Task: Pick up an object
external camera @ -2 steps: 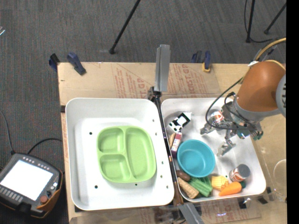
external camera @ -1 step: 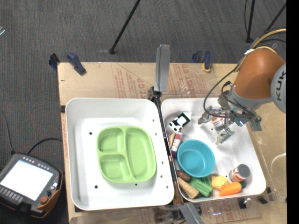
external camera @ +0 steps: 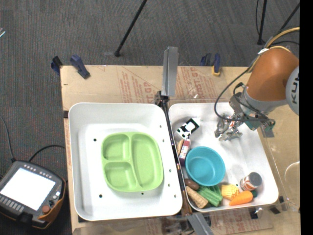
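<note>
Your tool [external camera: 229, 131] hangs right of centre in the frame, over the bare upper part of the right bin [external camera: 254, 146]. I cannot tell how it is set, and nothing is visibly held in it.

The candidates lie below and left of it in that bin. The blue bowl [external camera: 205, 165] sits lower centre of the bin, mouth up. It looks like light, stiff plastic with a smooth, slippery wall, so take it by the rim, one finger inside and one outside, on the upper right edge nearest the tool, which is free of neighbours.

The small can [external camera: 251, 181] at the lower right is rigid and round. It may roll or squirt out of a pinch, so close across its width, not along it.

The carrot [external camera: 240, 198] and corn [external camera: 228, 191] in the lower corner touch each other and crowd the green vegetable [external camera: 211, 195]. They look like hard toy food, light but tightly packed.

The black-and-white box [external camera: 188, 127] near the bin's upper left lies apart from the rest, probably light card with flat sides, and is the easiest grip.

The green tray [external camera: 132, 161] in the left bin is too wide and flat.
</note>
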Controlling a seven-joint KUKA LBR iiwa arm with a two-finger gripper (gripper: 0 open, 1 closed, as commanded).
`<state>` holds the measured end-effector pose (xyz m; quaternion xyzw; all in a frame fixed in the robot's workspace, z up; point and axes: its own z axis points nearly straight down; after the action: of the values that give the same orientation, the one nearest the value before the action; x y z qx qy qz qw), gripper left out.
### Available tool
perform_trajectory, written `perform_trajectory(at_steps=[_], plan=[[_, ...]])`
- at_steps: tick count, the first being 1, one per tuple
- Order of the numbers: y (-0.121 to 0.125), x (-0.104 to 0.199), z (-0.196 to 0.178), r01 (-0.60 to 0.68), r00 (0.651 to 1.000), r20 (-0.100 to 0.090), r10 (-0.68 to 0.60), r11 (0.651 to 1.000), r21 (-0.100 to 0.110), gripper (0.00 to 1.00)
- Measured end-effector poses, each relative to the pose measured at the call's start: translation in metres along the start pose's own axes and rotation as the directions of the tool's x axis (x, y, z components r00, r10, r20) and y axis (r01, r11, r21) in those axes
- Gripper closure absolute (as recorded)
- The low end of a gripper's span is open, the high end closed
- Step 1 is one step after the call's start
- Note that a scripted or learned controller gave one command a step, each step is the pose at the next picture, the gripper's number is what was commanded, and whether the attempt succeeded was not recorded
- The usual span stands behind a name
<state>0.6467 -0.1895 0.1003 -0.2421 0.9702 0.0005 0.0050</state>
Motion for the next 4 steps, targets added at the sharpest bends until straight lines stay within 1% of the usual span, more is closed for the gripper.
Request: perform_trajectory(at_steps=[1,2,3,4], plan=[[0.0,0.0,0.001,0.0,1.0,0.0,0.0,1.0,-0.001,0.0],[0.011,-0.004,0.011,-0.165,0.986,-0.006,0.165,0.986,-0.001,0.0],[0.016,-0.006,0.012,-0.226,0.974,-0.007,0.226,0.974,-0.002,0.0],[0.0,0.05,0.012,-0.143,0.99,-0.008,0.143,0.99,0.001,0.0]])
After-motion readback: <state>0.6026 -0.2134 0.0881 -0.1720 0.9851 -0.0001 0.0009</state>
